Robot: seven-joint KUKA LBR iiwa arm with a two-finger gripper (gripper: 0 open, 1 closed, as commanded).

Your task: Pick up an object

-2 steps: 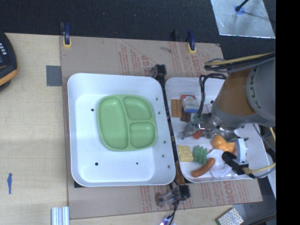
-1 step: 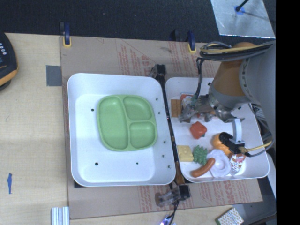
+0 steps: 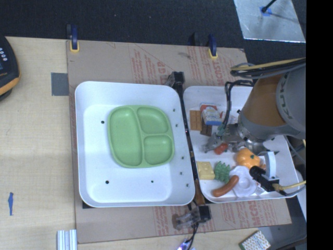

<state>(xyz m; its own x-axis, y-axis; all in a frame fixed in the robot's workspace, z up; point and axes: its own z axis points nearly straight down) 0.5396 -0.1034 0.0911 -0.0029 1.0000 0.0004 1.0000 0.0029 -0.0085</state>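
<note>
My gripper (image 3: 215,141) reaches down into the right bin (image 3: 193,95) from the right, low over its middle. A small red piece (image 3: 221,149) lies right at its tip; I cannot tell whether they touch. Around it lie a brown block (image 3: 195,120), a small red-and-blue box (image 3: 210,114), a yellow slab (image 3: 204,170), a green broccoli toy (image 3: 222,170), a reddish sausage (image 3: 226,186) and an orange fruit (image 3: 245,158). The arm's grey body hides the bin's right part.
The left bin (image 3: 86,139) holds a green divided plate (image 3: 140,135). A white object (image 3: 244,187) sits at the right bin's front edge. Clamps (image 3: 74,38) hold the cardboard under both bins. A dark device (image 3: 6,66) lies at the far left.
</note>
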